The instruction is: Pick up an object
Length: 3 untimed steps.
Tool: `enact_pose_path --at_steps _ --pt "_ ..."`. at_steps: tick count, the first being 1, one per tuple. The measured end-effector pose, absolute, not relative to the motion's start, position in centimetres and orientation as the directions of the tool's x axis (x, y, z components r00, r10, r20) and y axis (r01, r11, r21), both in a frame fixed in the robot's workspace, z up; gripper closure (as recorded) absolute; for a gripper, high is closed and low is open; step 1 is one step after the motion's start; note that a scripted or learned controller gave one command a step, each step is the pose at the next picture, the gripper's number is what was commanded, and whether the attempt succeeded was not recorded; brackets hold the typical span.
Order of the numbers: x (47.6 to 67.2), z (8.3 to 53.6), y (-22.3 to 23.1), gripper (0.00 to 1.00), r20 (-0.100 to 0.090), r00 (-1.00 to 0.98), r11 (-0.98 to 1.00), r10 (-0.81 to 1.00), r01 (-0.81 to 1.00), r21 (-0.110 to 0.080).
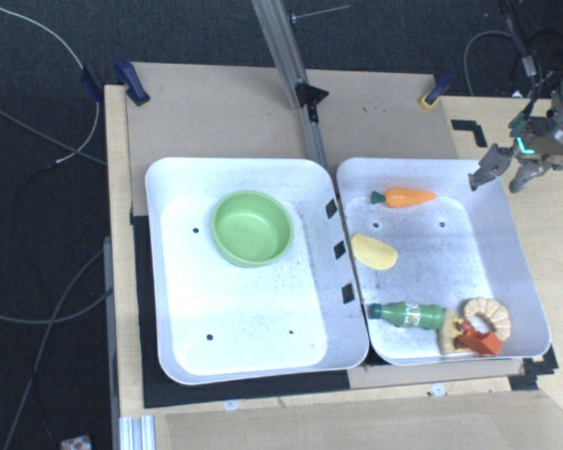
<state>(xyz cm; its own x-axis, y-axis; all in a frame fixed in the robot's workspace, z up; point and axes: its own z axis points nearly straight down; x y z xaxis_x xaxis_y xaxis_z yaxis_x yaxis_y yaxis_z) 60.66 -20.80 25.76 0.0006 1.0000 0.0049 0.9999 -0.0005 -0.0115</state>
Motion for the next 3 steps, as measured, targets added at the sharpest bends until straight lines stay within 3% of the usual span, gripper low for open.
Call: enact_pose_path --at_steps 1,3 --pt "60.8 26.2 -20.8 0.0 0.003 0.0 0.0 1.0 1.0 -0.004" --pt "59.3 16.9 -20.1 0.0 0.006 0.001 -0.001 1.0 1.0 -0.012"
